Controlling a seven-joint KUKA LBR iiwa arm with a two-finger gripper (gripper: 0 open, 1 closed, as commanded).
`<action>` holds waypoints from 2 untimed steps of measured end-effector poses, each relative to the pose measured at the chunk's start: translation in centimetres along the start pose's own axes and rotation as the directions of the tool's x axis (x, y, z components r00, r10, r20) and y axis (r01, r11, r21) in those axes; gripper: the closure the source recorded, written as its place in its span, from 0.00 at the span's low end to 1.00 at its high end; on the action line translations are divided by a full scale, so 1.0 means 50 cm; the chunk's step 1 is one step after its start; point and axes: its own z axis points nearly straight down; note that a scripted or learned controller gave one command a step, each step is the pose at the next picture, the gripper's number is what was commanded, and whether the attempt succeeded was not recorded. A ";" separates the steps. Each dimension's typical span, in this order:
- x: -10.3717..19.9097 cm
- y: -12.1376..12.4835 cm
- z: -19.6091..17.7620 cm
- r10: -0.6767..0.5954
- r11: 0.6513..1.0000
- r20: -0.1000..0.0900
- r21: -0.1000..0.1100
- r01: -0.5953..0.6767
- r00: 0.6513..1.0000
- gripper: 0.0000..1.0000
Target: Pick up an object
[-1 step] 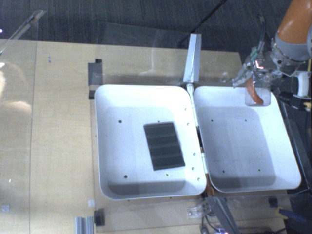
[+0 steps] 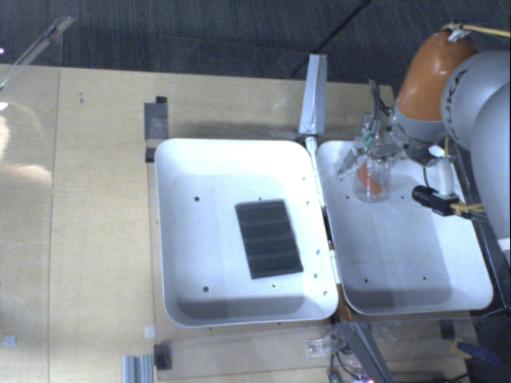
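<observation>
A dark grey ribbed rectangular pad (image 2: pixel 269 238) lies flat near the middle of the left bin (image 2: pixel 184 214). In the right bin (image 2: pixel 415 270), near its far left corner, sits a small clear object with an orange-red part inside (image 2: pixel 372 182). My gripper (image 2: pixel 372 152) hangs directly over that object, at its far side, reaching down from the orange-banded wrist (image 2: pixel 427 70). The gripper's metal parts blur into the clear object, so contact between them is unclear.
The shared wall between the bins (image 2: pixel 323 214) runs just left of the gripper. A black cable connector (image 2: pixel 433 199) hangs off the arm over the right bin. A metal bar (image 2: pixel 313 94) stands behind the bins, with clamps along the bench's front edge.
</observation>
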 end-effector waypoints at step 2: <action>0.110 0.024 -0.143 -0.080 0.997 0.000 -0.007 0.080 0.997 1.00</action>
